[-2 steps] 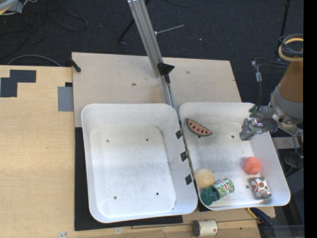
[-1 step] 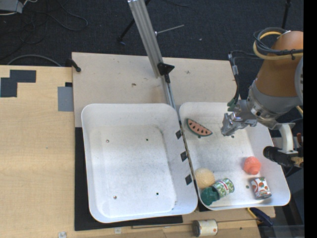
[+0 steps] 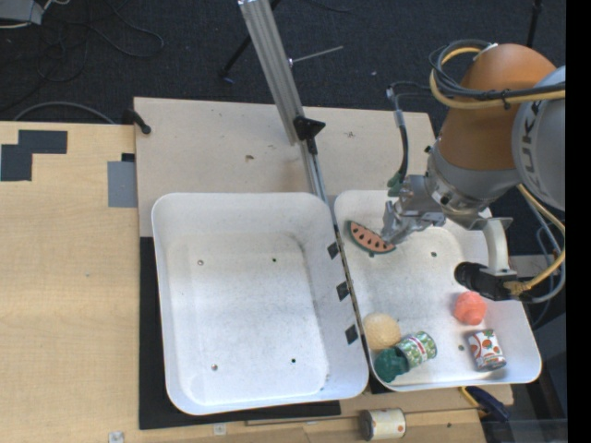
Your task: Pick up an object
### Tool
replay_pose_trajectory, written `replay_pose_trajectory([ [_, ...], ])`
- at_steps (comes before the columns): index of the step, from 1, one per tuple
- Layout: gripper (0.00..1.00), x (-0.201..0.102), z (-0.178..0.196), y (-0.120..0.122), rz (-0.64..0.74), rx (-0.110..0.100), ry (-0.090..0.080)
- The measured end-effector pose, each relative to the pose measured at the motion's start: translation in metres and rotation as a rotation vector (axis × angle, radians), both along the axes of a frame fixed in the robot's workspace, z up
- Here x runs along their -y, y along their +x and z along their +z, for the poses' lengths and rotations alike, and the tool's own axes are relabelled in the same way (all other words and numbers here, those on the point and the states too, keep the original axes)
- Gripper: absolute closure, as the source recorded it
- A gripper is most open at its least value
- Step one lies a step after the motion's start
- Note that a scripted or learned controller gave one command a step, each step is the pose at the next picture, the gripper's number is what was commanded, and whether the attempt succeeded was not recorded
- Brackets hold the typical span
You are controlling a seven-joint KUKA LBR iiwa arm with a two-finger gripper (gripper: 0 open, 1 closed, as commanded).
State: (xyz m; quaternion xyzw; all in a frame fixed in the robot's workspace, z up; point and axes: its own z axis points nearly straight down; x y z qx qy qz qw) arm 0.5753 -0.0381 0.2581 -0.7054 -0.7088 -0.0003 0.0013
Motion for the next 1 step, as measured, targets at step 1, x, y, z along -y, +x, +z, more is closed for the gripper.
replay_pose_trajectory([
  [1,1.00,-0.0493,-0.0157,0.0019,-0.002,-0.004,-0.001],
])
